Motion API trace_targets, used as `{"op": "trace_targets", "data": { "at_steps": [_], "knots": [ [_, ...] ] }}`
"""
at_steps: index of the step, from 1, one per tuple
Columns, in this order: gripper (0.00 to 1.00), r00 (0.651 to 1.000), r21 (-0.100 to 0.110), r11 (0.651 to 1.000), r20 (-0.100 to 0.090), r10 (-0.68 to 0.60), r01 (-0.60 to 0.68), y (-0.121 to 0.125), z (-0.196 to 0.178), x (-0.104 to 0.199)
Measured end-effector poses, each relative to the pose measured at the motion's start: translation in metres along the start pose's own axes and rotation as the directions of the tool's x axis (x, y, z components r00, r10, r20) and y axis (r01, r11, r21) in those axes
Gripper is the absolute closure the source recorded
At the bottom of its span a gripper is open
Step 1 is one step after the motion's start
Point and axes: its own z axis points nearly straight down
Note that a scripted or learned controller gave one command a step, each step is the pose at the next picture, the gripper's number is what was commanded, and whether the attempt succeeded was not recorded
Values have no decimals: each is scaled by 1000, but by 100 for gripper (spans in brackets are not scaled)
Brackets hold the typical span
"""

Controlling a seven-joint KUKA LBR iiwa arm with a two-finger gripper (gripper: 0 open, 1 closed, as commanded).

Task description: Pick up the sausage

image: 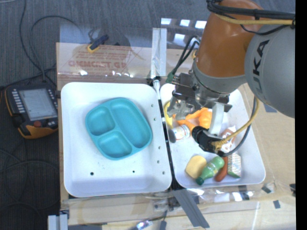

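The sausage (221, 173) is a short reddish-brown piece lying near the front right corner of the right bin (254, 169), between a green vegetable toy (211, 169) and a striped packet (234, 164). My gripper (176, 113) hangs over the far left part of that bin, above an orange toy (200, 117) and a small can (180, 132). It is well away from the sausage, up and to the left of it. The arm's orange band and wrist cover the back of the bin.
A yellow toy (195, 166) lies left of the green one. The left bin (72, 176) holds a blue divided plate (118, 127). A black cable loops down from the wrist (206, 142). A teach pendant (29, 107) lies off the bench at left.
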Motion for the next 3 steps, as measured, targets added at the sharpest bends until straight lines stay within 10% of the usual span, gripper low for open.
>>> {"op": "trace_targets", "data": {
  "at_steps": [1, 2, 3],
  "knots": [
    [100, 977, -2, 977, -1, 215, -215, -24, -86, 2],
    [100, 980, -3, 980, -1, 197, -197, -13, -95, -35],
    [100, 939, 2, 939, 1, 343, -343, -16, -5, -31]
  ]
}}
